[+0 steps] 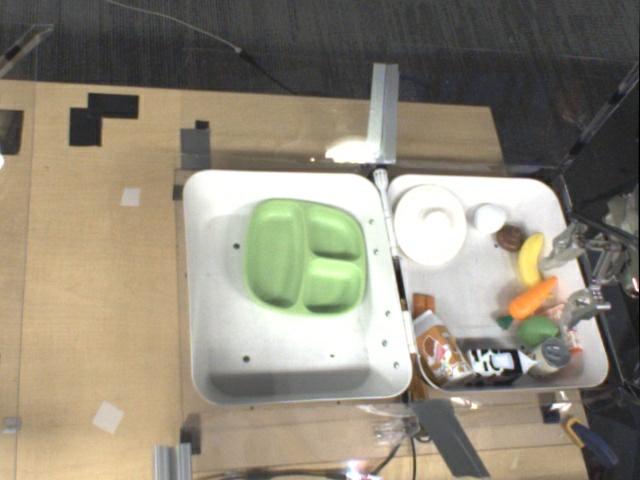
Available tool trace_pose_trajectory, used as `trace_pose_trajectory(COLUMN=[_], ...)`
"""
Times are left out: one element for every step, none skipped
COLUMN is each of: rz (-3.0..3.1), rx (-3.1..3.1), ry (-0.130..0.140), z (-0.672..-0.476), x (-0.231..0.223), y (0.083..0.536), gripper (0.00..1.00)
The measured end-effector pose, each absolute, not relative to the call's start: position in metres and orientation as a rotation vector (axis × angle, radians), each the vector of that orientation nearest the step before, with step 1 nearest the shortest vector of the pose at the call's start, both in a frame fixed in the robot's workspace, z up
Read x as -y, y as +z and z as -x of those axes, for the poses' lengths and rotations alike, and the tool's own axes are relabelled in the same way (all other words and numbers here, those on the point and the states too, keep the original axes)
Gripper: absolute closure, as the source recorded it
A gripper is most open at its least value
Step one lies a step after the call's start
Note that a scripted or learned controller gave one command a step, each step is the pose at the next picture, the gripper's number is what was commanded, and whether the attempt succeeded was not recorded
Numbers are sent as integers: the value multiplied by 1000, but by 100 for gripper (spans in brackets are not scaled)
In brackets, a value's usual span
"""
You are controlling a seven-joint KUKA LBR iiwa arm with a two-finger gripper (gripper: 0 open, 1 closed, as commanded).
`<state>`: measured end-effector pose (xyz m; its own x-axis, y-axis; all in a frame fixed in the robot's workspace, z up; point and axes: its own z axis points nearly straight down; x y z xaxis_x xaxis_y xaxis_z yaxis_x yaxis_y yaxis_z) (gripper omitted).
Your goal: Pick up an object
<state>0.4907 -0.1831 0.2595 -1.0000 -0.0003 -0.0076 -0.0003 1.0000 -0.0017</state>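
**Gripper at the right bin's edge, nothing in hand yet**

Camera view: two white bins sit side by side on the wooden bench. The left bin (pixel 215 268) bears a green divided plate (pixel 303 255) lying flat near its middle. The right bin (pixel 470 283) is crowded: a white bowl (pixel 431 224) at its upper left, a small white cup (pixel 489 217) beside it, a brown lump (pixel 511 237), a yellow banana (pixel 530 257), an orange carrot (pixel 533 296), a green piece (pixel 538 330), and along the near wall a brown snack packet (pixel 441 353) and a dark packet (pixel 492 361).

The gripper (pixel 577 273) hangs over the right rim of that bin, fingers spread apart with one by the banana and one near the green piece; nothing lies between them.

The carrot, between the two fingers' reach, looks the likeliest pick. It is probably light, hard plastic, smooth and tapered, so it may squirt out; taking it across the thick middle seems safest. Its neighbours touch it, so a finger may nudge them
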Motion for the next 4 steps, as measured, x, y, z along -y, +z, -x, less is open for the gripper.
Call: trace_pose_trajectory(rz=[-30, -154, -290, -353], rx=[-3121, -3117, -3092, -3086], ry=[-7, -3, -5, -10], z=[-500, -548, -498, -497], x=[182, 150, 167, 165], y=[112, 91, 93, 94], gripper=[0, 0, 0, 0])
